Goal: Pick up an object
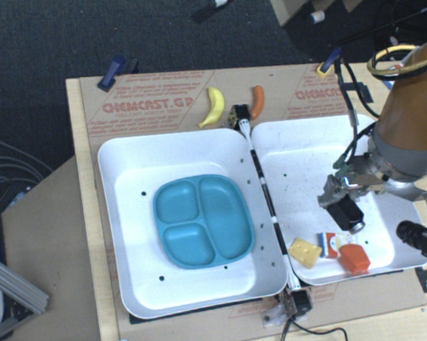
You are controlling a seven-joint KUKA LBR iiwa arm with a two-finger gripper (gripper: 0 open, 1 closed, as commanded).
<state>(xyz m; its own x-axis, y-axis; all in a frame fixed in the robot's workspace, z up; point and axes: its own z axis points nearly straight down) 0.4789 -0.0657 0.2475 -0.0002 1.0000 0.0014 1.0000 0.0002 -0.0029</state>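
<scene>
In the right bin (301, 151), near its front edge, lie three small objects. A pale yellow chunk (304, 251) is at the left, a small red, white and blue piece (327, 244) is in the middle, and an orange-red lump (354, 258) is at the right. My gripper (346, 212) hangs dark and slanted just above and behind them, over the bin floor. I see nothing held in it. The grey arm with its orange band (408, 104) reaches in from the right.
The left bin (125, 174) holds a blue divided plate (203, 220). Behind the bins, on the cardboard, lie a toy banana (213, 107) and an orange carrot-like piece (256, 101). A black divider strip (264, 191) runs between the bins.
</scene>
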